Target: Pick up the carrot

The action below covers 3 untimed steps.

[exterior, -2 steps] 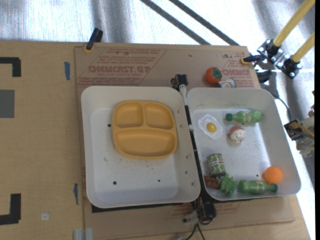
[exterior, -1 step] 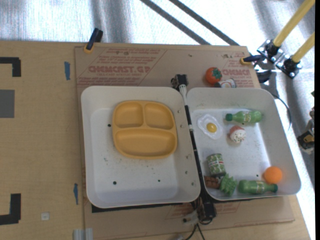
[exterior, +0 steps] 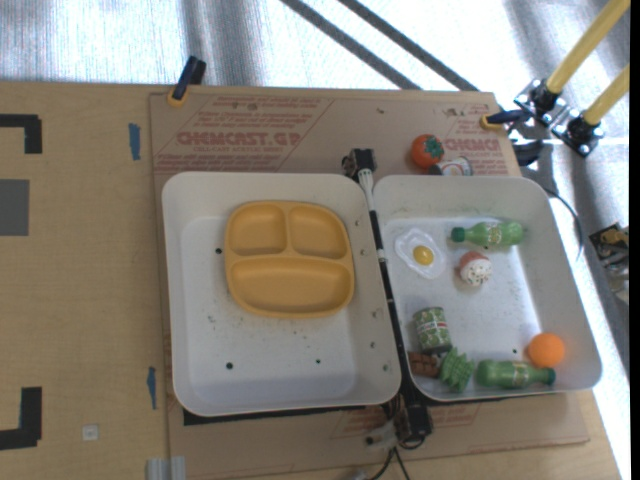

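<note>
The carrot (exterior: 437,367) lies at the front edge of the right bin (exterior: 565,268). Its short brownish-orange body points left and its green leafy top points right. It is wedged between a green can (exterior: 432,329) just behind it and a green bottle (exterior: 513,374) lying to its right. Its leafy top touches or nearly touches the bottle.
Also in the right bin are a fried egg (exterior: 420,252), a second green bottle (exterior: 488,234), a red-and-white ball (exterior: 474,270) and an orange (exterior: 546,349). A yellow divided plate (exterior: 290,258) sits in the left bin (exterior: 200,368). A tomato (exterior: 427,151) rests on the bench behind the bins.
</note>
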{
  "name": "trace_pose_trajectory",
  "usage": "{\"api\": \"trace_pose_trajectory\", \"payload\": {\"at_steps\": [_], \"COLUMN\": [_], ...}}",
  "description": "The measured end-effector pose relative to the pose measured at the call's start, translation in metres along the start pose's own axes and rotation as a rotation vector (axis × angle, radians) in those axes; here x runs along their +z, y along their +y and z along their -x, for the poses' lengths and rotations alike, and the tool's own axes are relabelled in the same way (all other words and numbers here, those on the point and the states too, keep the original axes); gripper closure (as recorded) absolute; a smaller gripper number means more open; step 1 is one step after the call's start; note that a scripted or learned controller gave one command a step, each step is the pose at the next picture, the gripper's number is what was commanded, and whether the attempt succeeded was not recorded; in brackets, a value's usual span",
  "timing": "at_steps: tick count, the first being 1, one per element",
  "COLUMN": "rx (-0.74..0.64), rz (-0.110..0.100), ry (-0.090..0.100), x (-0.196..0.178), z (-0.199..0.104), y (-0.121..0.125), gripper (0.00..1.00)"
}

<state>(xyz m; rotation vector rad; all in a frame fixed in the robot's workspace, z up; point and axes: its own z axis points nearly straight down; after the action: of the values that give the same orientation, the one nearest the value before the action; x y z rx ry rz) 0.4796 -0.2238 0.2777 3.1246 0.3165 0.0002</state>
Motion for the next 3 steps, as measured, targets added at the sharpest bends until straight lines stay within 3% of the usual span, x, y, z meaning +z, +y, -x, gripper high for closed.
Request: {"api": "trace_pose_trajectory", "payload": {"at_steps": [2,3], "rx": [0.0,0.002], "rz": [-0.002,-0.005], "ry": [-0.001,-0.003], "x": [0.001,0.018], "z": [0.0,0.0], "y": [0.0,-0.001], "gripper": [1.0,1.0]}}
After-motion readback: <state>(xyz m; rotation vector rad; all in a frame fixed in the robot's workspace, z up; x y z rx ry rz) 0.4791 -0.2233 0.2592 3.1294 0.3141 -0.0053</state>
